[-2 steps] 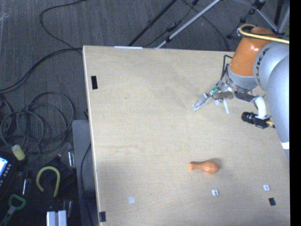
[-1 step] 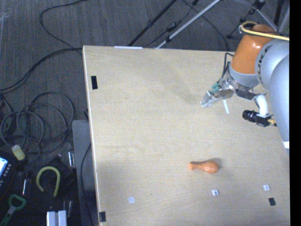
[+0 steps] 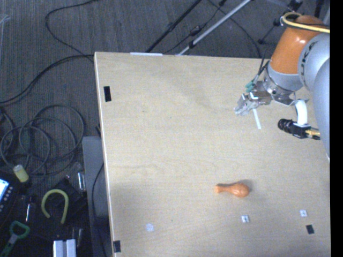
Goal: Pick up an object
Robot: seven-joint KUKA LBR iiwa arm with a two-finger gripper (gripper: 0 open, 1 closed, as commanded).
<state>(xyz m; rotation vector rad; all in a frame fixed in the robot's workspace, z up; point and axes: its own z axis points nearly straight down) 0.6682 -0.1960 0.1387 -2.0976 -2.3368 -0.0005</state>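
A small orange object (image 3: 234, 189), shaped like a gourd with a narrow neck pointing left, lies on the pale wooden bench top (image 3: 161, 143) in the lower right part of the camera view. My gripper (image 3: 247, 105) hangs at the end of the grey arm with its orange band (image 3: 289, 50), over the upper right of the bench. It is well apart from the orange object, which lies below it in the view and slightly to the left. Nothing shows in the gripper.
Small black and white markers (image 3: 245, 218) dot the bench near its lower right, and a black one (image 3: 107, 93) sits near the left edge. Cables (image 3: 43, 138) and tools lie on the floor to the left. Tripod legs (image 3: 225, 15) stand beyond the far edge.
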